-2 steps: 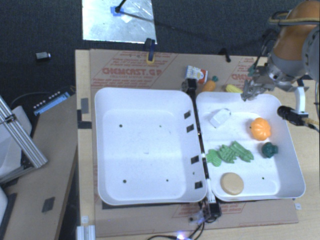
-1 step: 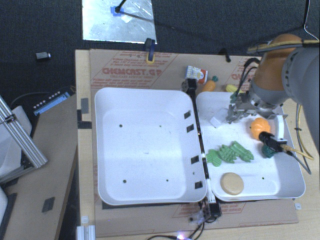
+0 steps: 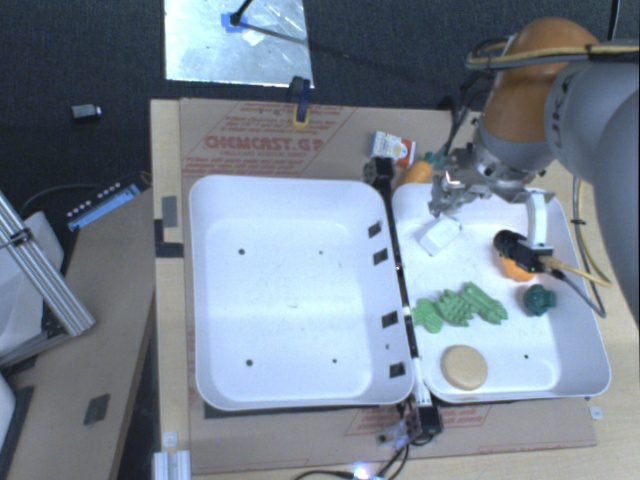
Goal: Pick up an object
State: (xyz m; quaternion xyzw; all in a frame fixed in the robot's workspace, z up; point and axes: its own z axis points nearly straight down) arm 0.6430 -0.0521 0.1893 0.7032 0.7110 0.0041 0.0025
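My gripper (image 3: 446, 204) hangs over the back left part of the right bin (image 3: 580, 363), with the arm coming in from the right. A small white block (image 3: 438, 236) lies on the bin floor just in front of and below the gripper; I cannot tell if they touch. Green leafy pieces (image 3: 462, 308) lie in the middle of that bin. A tan round disc (image 3: 465, 366) sits near its front. A teal lump (image 3: 540, 300) and an orange thing (image 3: 518, 267) are at the right. Another orange thing (image 3: 420, 173) rests at the bin's back rim.
The left bin (image 3: 290, 288) adjoins the right one along a hinged divider (image 3: 395, 268). A red and white carton (image 3: 392, 148) lies on the cardboard behind the bins. A yellow and blue clamp (image 3: 300, 103) stands at the back.
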